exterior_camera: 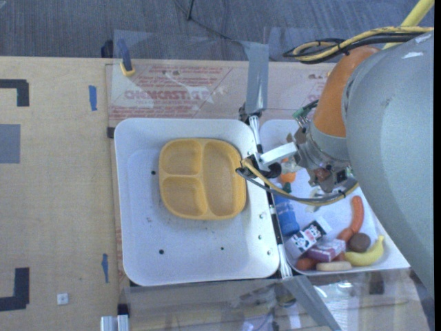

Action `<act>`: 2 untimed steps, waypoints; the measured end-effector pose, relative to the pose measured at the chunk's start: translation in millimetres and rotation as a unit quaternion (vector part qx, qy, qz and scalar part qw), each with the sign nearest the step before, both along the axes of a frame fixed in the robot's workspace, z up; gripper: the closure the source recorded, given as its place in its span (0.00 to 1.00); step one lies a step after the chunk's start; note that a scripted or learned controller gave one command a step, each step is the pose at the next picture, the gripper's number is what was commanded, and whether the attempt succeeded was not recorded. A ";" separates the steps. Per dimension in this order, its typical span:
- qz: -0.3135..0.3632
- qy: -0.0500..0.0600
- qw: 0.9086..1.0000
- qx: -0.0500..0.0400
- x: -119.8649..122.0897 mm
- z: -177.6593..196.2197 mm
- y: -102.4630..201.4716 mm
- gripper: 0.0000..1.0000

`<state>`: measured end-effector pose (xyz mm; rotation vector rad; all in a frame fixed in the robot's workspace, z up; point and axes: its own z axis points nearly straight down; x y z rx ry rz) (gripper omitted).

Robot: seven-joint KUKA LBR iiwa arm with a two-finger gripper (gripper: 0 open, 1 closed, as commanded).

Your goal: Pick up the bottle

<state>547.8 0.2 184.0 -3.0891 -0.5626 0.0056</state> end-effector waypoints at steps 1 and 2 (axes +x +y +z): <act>0.014 0.001 1.000 0.000 -26.0 -0.2 66.2 0.00; 0.026 -0.001 1.000 0.007 -41.9 -42.0 92.6 0.00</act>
